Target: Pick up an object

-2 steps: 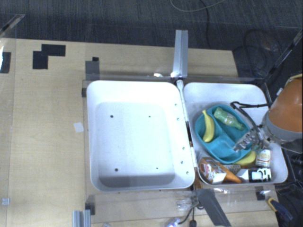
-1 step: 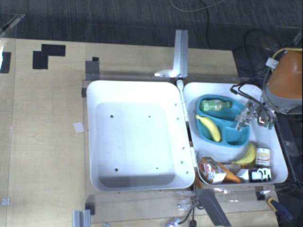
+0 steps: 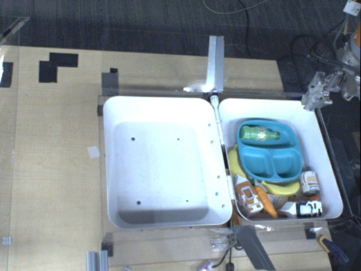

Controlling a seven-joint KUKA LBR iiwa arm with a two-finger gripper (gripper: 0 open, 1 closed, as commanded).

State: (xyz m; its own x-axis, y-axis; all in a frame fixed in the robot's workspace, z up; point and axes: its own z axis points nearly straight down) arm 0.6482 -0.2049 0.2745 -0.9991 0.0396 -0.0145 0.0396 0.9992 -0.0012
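Note:
The right bin (image 3: 324, 143) holds a blue divided tray (image 3: 276, 162) with a green bottle (image 3: 258, 134) lying in its far compartment. Yellow pieces (image 3: 282, 188) poke out from under the tray. In front of it lie an orange carrot (image 3: 266, 202), a brown printed box (image 3: 246, 195), a small can (image 3: 310, 182) and a black-and-white packet (image 3: 309, 209). My gripper (image 3: 316, 95) hangs above the bin's far right corner, off to the upper right of the tray and apart from every object. Nothing shows in its grasp.
The left bin (image 3: 158, 162) sits beside the right one, with a metal divider post (image 3: 216, 61) rising at the back between them. Cables lie on the dark floor (image 3: 237, 4) behind the bench. Black markers (image 3: 56, 65) sit on the bench at far left.

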